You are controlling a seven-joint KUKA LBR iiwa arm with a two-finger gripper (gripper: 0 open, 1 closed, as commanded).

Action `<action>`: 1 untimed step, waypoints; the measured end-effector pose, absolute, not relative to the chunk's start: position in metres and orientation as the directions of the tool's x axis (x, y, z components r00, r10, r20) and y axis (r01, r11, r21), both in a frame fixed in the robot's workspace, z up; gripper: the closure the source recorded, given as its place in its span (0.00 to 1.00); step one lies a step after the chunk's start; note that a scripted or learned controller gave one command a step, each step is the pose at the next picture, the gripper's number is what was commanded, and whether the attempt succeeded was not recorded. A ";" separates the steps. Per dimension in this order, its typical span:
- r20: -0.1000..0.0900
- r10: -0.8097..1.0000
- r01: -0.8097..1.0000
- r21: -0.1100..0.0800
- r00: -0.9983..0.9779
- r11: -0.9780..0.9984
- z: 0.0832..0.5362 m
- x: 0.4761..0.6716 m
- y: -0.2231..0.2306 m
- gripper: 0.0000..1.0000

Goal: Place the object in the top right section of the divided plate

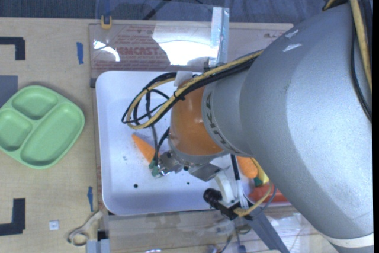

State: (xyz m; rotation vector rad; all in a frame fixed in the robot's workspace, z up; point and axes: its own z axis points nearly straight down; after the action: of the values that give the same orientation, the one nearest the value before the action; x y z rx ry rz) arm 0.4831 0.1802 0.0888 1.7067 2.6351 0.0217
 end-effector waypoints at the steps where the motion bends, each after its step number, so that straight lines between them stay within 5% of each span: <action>1: 0.000 0.914 0.914 0.010 -0.406 0.406 0.088 0.484 0.176 0.00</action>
State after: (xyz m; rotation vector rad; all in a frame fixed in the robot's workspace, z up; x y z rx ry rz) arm 0.4835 0.1764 0.0878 1.7099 2.6293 0.0139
